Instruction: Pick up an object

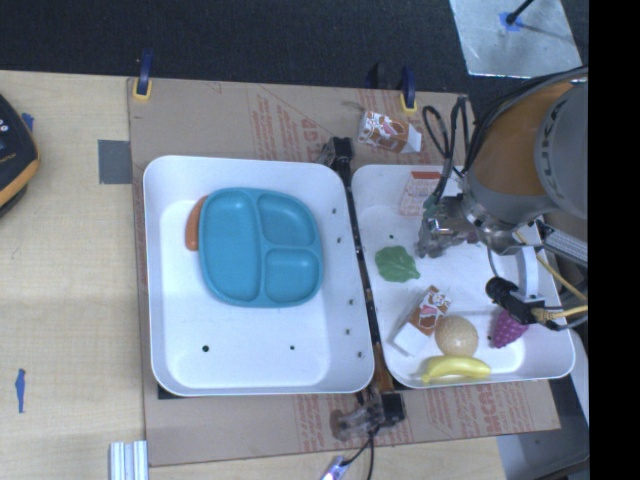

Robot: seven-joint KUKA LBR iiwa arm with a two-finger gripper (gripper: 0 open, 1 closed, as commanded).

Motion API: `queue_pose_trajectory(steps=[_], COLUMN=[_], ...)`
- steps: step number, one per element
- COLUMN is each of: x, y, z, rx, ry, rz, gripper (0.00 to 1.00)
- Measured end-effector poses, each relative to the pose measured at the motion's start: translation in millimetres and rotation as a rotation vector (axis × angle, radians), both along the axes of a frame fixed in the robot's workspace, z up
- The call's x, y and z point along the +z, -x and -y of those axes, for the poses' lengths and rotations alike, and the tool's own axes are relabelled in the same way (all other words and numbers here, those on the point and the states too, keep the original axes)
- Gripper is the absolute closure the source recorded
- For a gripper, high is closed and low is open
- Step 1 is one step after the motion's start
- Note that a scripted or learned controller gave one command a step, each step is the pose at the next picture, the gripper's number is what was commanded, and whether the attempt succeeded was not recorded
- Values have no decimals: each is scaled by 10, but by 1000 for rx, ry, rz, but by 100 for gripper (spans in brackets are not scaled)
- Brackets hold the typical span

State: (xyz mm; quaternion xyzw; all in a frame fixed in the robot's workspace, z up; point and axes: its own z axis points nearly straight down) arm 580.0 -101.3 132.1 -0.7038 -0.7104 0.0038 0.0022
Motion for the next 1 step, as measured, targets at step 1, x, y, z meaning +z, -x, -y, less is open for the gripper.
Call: queue_pose_trajectory(steps=[1], x=[605], y=[-487], z=[-688], rx=[-4], ry=[-4], rz=[7], gripper=[100])
